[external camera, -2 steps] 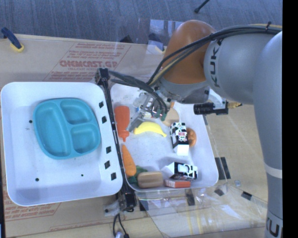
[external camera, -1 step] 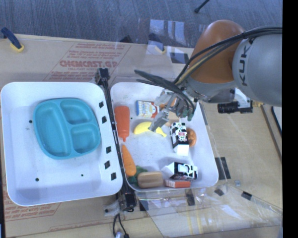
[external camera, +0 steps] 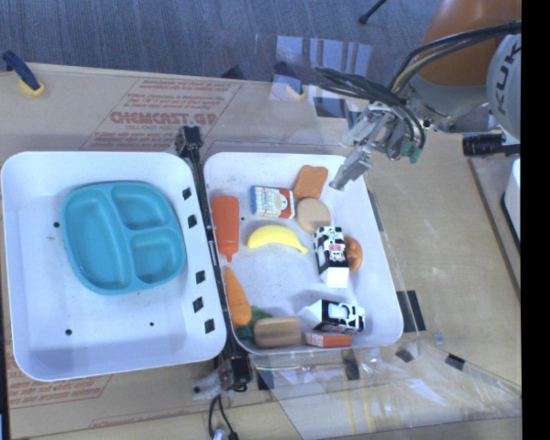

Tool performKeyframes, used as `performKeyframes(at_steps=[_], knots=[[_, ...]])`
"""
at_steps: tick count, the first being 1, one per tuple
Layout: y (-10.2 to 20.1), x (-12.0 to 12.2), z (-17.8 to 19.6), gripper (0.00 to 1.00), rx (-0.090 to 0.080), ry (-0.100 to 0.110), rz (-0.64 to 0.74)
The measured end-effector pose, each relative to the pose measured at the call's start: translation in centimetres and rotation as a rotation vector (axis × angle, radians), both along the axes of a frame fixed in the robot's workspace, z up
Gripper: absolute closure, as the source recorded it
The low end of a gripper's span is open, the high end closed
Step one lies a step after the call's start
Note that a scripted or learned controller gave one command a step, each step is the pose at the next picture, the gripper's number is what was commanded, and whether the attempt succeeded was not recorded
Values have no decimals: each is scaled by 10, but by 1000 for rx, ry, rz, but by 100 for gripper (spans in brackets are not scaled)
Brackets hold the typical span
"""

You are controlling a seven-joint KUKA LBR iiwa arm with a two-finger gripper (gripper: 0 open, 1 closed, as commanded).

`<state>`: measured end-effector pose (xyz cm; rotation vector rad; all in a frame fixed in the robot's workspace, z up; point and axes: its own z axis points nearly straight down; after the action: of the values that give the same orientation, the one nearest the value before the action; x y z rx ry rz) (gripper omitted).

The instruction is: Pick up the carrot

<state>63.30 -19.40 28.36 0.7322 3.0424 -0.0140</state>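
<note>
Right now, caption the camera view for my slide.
Gripper above right bin's far edge; carrot lies untouched at its near-left side.

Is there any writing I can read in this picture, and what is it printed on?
"CHEMCAST GP": red print on the brown sheet behind the bins; the smaller red lines around it are too blurred to read.
"KU": letters on the arm at the right edge, cut off.
Small carton: label too small to read.
</note>
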Motion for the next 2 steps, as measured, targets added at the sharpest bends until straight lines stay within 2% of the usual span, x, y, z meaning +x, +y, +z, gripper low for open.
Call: performKeyframes(at_steps=[1, 2], knots=[[-16, 9, 104, 0, -1, 2, 365], [52, -2, -77, 0, 16, 23, 545]])
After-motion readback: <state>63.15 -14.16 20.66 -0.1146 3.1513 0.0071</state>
